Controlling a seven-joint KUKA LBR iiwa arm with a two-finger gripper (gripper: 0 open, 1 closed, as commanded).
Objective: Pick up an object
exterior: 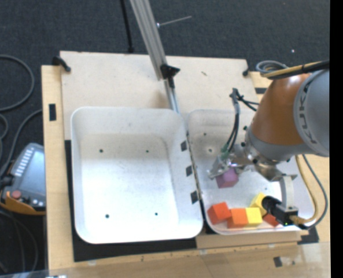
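One purple block point(227, 178), small and matte, just under the fingers point(222, 165), their grip impossible to tell

table point(113, 80): carries two bins side by side, touching along their inner walls
left bin point(78, 155): takes the table's left and middle
right bin point(203, 126): sits just right of the left bin, under the arm
arm point(287, 120): reaches in from the right, over the right bin
gripper point(226, 165): over the middle of the right bin, just above a cube
cube point(227, 178): in the right bin, behind the row of blocks
blocks point(238, 215): in a row along the right bin's front wall, touching one another
pole point(151, 33): slants from the back down to the table behind the bins
handheld controller point(26, 178): on the floor left of the table, among cables
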